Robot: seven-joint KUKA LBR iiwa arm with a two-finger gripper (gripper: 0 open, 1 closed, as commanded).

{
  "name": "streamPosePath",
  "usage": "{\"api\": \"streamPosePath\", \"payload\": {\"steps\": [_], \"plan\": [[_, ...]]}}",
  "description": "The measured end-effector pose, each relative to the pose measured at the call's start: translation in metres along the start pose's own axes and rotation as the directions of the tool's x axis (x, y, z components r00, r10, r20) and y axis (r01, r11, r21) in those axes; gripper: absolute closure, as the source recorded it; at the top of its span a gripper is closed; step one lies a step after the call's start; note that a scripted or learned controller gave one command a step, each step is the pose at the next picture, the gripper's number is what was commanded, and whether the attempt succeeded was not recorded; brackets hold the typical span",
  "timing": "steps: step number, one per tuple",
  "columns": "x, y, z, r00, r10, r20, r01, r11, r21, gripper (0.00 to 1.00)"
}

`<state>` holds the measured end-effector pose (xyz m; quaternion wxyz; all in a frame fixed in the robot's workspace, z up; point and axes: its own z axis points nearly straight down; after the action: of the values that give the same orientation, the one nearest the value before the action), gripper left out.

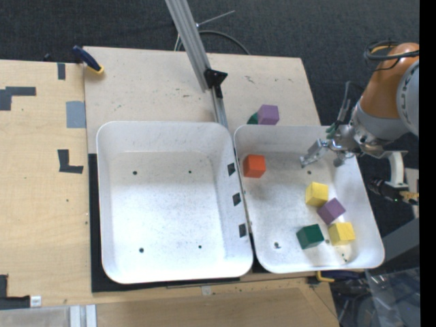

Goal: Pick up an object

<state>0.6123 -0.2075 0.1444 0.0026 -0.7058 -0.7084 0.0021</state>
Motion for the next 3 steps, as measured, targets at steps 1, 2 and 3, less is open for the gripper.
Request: {"api": "streamPosePath", "payload": {"steps": [1,2,3], "plan": [[0.043,0.061,0.041,1.000,-0.002,0.000,0.002,1.000,-0.003,0.00],[0.071,0.066,0.052,1.000,0.010,0.016,-0.010,1.000,0.011,0.00],[0.045,0.066,0.055,1.000,0.004,-0.013,-0.004,1.000,0.018,0.00]]}}
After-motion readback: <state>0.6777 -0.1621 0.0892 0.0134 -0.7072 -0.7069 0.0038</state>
